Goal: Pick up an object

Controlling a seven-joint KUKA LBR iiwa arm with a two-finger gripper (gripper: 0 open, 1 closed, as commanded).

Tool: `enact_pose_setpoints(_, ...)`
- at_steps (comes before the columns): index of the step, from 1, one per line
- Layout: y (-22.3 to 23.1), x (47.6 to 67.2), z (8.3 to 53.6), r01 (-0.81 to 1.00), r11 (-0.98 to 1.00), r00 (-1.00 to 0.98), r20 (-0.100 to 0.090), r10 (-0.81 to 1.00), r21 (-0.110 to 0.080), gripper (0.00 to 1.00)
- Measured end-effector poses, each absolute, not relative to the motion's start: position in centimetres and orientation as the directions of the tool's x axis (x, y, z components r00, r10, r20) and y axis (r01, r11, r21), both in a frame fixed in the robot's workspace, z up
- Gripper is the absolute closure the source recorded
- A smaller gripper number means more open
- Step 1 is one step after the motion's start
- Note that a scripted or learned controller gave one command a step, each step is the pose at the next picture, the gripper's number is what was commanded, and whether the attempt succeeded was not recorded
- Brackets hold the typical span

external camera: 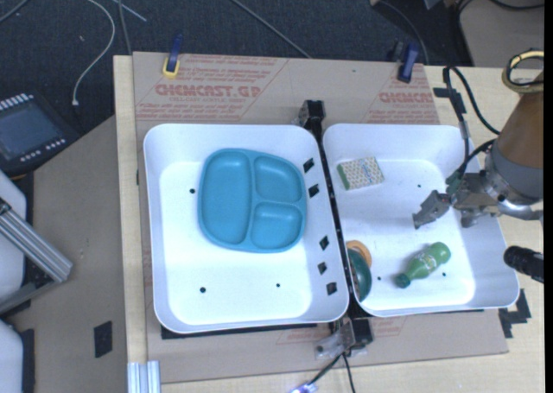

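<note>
Claw tips blurred, arm cropped

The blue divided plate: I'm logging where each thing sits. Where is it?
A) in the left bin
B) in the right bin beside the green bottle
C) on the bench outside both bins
A: the blue divided plate lies flat in the left bin, while the green bottle is in the right bin.

The grey KUKA arm with its orange band reaches in from the right, its wrist hanging over the right edge of the right-hand shallow white bin. The two-finger metal gripper points leftward and down over the bin's right half, its dark fingers spread apart with nothing between them.
</note>
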State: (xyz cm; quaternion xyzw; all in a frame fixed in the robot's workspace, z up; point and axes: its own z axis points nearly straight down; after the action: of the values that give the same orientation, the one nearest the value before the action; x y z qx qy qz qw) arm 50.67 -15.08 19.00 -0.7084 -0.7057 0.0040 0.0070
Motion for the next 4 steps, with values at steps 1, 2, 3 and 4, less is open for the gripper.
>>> enact_pose_setpoints(1,-15.0,51.0,19.7,1.000,0.000,0.000,0.002,1.000,-0.002,0.00)
enact_pose_setpoints(2,-15.8,51.5,14.3,1.000,0.000,0.001,0.003,1.000,-0.007,0.00)
enact_pose_setpoints(3,-15.7,51.4,9.0,1.000,0.000,0.000,0.003,1.000,-0.007,0.00)
enact_pose_setpoints(4,-15.8,51.6,10.4,1.000,-0.001,0.001,0.002,1.000,0.000,1.00)
